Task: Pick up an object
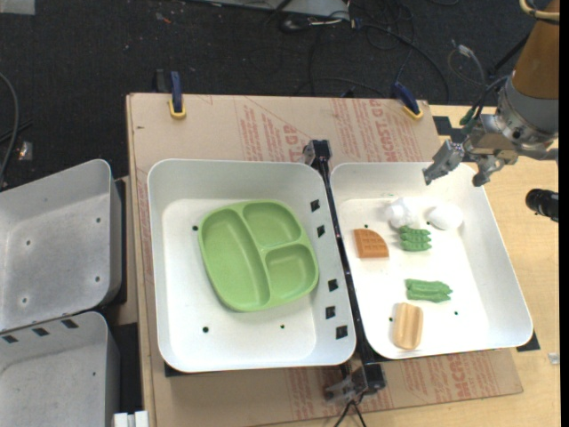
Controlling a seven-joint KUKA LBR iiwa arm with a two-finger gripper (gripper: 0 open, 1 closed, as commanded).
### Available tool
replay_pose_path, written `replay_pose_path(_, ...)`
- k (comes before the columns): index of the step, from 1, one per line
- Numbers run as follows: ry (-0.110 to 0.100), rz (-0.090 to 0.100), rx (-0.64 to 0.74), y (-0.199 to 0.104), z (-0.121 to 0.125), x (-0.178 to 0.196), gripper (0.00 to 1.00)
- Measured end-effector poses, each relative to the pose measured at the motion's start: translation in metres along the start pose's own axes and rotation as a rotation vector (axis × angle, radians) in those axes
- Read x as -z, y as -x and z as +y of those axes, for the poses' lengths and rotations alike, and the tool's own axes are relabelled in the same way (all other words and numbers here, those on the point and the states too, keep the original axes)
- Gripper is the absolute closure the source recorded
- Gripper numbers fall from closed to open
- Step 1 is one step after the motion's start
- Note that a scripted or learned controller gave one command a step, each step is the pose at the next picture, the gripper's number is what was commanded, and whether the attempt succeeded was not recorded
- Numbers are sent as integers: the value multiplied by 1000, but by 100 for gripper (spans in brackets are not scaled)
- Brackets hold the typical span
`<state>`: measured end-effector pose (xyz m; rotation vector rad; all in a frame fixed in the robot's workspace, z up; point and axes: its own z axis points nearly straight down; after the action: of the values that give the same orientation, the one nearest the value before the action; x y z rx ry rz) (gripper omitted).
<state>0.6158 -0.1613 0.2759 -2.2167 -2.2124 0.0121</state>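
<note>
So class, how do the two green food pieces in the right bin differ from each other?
The upper green piece lies close beside the orange wafer and below the white lumps; the lower green piece lies apart, above the tan bun. The lower one looks longer and flatter. Both are green, ridged and rest in the right bin.

Your table [240, 118] is a flat brown cardboard-faced board with faint red print, held at its far edge by a blue-and-yellow clamp [176, 95] toward the left and a second matching clamp [408, 101] toward the right. Directly on it you have the shallow white left bin [169, 265] and the shallow white right bin [498, 283], side by side and touching along a black divider strip [336, 256] between them.
</note>
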Motion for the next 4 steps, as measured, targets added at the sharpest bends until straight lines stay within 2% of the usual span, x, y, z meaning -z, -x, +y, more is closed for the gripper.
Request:
replay_pose_path(1, 12, -2, 3, -1, 2, 8, 0)
replay_pose_path(3, 10, -2, 1, 0, -1, -78, 0)
replay_pose_path(4, 10, -1, 1, 4, 1, -140, 0)
